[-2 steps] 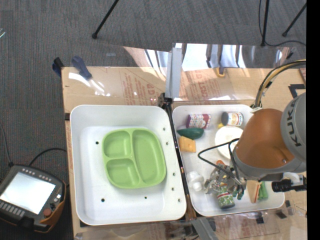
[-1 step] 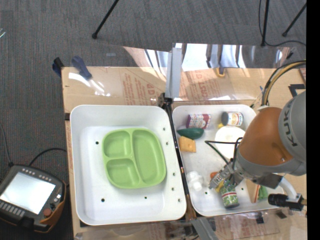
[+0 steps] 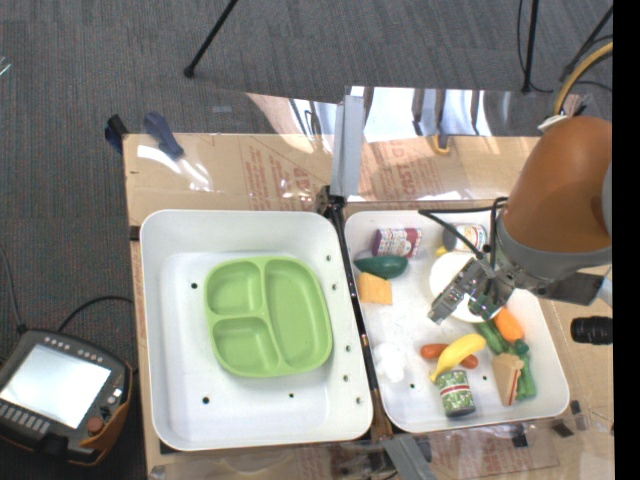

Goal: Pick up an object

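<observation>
Gripper point(image 3: 452, 302) low over the right bin point(image 3: 400, 408), operator: from the fixed overhead camera you can see it hanging at the end of the grey arm point(image 3: 560, 208) with its orange band, reaching in from the right. Whether it is spread or closed you cannot tell at this angle, and nothing can be seen caught in it.

Your candidates for the pick all lie in that right bin, crowded toward its right half. A white plate point(image 3: 447, 268) sits just beneath the gripper; a banana point(image 3: 458, 353) lies just below it, touching a small red piece. A carrot point(image 3: 509, 325) and a sandwich wedge point(image 3: 507, 376) sit to the right, a green-labelled can point(image 3: 457, 391) near the front edge. Farther back are a red-labelled can point(image 3: 397, 241) on its side, a dark green vegetable point(image 3: 381, 266) and a cheese wedge point(image 3: 375, 289). The clutter probably explains the steep approach: judged from here, the plate or the banana looks the likeliest target.

The left bin point(image 3: 170, 268) carries a green divided tray point(image 3: 268, 316), lying flat. Both bins rest side by side on a surface point(image 3: 230, 173) covered in brown cardboard. Around it is grey carpet, with a handheld control pendant point(image 3: 60, 388) on the floor at lower left and stand legs behind.
</observation>
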